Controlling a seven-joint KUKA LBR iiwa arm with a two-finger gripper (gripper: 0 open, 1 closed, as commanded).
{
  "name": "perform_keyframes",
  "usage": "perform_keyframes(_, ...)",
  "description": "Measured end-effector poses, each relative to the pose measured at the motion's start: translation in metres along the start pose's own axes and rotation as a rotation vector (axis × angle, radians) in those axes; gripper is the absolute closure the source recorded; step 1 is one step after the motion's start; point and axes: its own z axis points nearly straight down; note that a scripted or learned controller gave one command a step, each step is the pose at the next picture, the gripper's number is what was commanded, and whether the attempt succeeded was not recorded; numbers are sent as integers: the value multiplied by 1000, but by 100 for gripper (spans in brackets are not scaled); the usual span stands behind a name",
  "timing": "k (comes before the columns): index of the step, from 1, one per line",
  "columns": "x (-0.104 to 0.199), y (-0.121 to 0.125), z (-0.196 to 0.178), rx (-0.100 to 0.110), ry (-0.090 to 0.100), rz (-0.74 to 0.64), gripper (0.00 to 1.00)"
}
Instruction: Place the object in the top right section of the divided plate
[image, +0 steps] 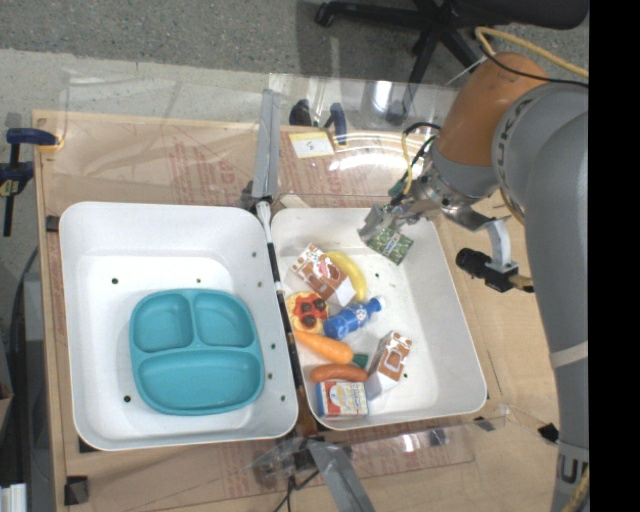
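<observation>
Teal three-section plastic plate (196, 351) in left bin (80, 260); hand (392, 226) grip state unclear.

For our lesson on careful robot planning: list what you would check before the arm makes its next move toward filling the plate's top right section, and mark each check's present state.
1. Divided plate sits flat in the left bin: ok.
2. Its top right section holds nothing: ok.
3. Gripper is over the right bin, near its far edge: ok.
4. An object is gripped between the fingers: cannot tell; a small green item sits right at the gripper.
5. Toys lie in the right bin, such as the banana and carrot: ok.
</observation>
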Motion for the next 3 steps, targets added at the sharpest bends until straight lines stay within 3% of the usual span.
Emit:
perform_keyframes(1, 87, -51, 34, 3, 1, 10, 100)
perform_keyframes(2, 168, -80, -9, 1, 1, -68, 100)
perform_keyframes(3, 240, -59, -9, -1, 0, -189, 100)
